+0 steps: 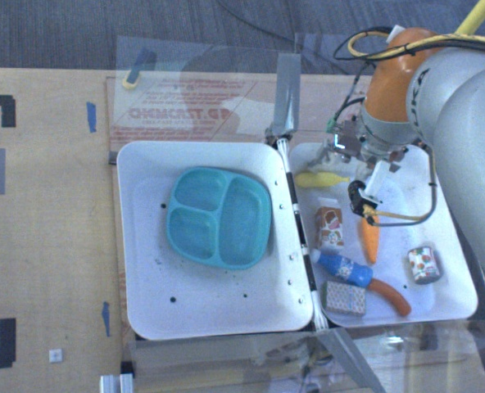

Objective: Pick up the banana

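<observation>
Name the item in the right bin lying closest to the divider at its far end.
The banana, the pale yellow piece at the right bin's far-left corner, beside the divider. The carrot and sausage lie nearer the camera, farther right.

Both shallow bins, left (144,301) and right (460,297), appear as smooth white moulded plastic with a slight sheen, and the divided teal tray (220,217) in the left bin looks like matt plastic. The bench top (46,244) reads as pale, matt wood or board marked with blue and black tape, while a clear glossy sheet (185,97) lies behind the bins. The arm (464,113) has a smooth grey shell with a glossy orange band (394,76); the banana (320,179) and carrot (369,240) look like smooth toy plastic.
</observation>
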You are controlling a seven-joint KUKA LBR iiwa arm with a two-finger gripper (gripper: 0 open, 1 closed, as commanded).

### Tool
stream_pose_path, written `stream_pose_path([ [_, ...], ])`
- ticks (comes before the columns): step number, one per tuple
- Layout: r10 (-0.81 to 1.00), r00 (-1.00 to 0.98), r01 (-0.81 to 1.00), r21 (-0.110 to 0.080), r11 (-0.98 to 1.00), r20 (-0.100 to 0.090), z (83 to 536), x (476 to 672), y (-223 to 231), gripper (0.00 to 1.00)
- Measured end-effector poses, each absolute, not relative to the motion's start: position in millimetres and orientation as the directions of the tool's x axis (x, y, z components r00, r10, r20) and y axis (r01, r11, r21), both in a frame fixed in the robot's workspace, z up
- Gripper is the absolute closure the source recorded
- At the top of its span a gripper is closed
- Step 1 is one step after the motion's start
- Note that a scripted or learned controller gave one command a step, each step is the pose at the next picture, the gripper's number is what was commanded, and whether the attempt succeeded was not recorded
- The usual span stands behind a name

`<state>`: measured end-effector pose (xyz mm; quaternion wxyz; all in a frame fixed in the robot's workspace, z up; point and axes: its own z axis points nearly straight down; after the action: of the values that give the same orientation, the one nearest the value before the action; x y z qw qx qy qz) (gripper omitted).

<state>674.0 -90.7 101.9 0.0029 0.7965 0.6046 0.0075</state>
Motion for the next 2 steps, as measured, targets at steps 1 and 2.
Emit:
stream_pose_path([
  [1, 0.971, 0.237, 0.971, 0.036, -0.237, 0.008, 103.3, 663.5, -91.1, 0.0],
  [2, 0.953, 0.303, 0.953, 0.012, -0.303, 0.007, 101.9, 672.7, -91.2, 0.0],
])
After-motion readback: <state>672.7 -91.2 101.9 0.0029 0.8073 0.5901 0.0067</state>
